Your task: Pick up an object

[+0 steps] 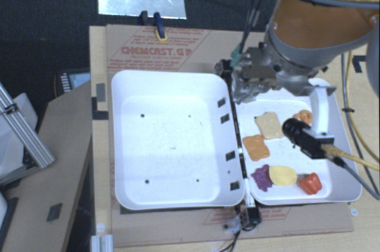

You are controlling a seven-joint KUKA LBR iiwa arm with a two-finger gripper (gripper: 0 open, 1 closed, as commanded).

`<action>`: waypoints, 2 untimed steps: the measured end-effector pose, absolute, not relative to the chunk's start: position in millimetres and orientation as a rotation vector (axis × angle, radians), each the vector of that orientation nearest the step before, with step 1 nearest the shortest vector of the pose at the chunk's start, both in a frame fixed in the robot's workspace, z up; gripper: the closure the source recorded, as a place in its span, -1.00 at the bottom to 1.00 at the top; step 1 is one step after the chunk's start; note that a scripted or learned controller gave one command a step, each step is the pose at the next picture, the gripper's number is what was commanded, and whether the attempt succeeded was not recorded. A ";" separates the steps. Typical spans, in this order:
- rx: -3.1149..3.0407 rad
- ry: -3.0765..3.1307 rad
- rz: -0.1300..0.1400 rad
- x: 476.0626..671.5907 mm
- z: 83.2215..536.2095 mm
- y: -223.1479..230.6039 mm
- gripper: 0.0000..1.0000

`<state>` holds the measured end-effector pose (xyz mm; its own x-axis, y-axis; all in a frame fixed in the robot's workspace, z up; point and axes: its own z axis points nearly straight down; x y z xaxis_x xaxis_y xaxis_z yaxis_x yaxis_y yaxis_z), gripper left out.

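The beige slice (pixel 268 125) lies flat in the far left part of the right bin (pixel 339 176), its longer side running roughly far to near. Just nearer sits an orange piece (pixel 256 147), and nearer again a purple lump (pixel 261 177) just beside a yellow one (pixel 283 175). The gripper (pixel 246 89) hangs over the bin's far left corner, so the slice lies nearer and a little right of it (the closest candidate, I judge). Whether the gripper is spread or closed I cannot tell.
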<state>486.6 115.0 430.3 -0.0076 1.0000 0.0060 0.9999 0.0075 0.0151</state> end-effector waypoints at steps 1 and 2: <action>2.209 2.231 0.011 486.6 466.6 168.2 1.00; 2.212 2.226 0.013 507.6 519.2 189.9 1.00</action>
